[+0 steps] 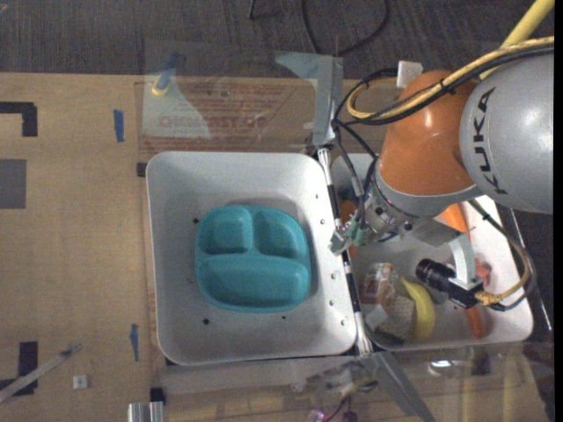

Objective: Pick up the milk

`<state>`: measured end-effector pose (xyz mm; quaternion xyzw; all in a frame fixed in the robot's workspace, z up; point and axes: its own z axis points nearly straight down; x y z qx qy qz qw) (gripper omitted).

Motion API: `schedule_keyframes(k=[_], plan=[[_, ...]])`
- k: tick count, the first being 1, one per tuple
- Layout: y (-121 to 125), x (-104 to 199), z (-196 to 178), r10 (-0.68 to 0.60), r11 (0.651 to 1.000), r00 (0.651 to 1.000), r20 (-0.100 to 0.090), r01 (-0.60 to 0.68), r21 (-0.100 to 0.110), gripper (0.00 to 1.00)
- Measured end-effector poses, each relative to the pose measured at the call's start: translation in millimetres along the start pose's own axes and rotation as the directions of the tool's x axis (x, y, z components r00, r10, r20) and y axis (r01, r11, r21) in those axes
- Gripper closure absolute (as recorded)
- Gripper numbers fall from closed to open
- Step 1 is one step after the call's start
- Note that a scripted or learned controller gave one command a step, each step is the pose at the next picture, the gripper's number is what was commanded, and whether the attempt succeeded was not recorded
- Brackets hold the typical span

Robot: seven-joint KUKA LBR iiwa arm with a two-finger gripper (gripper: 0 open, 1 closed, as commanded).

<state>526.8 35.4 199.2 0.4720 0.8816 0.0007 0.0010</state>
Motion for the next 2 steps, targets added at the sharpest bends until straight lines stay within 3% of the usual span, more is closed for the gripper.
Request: schedule_keyframes(k=[1,2], plan=[[-73,-26,-55,-0.218,0.976,0.976,0.001,0.218,0.000,1.00],[-47,15,-46,-0.444,0.896,0.896,-0.002,0.444,0.001,1.00]])
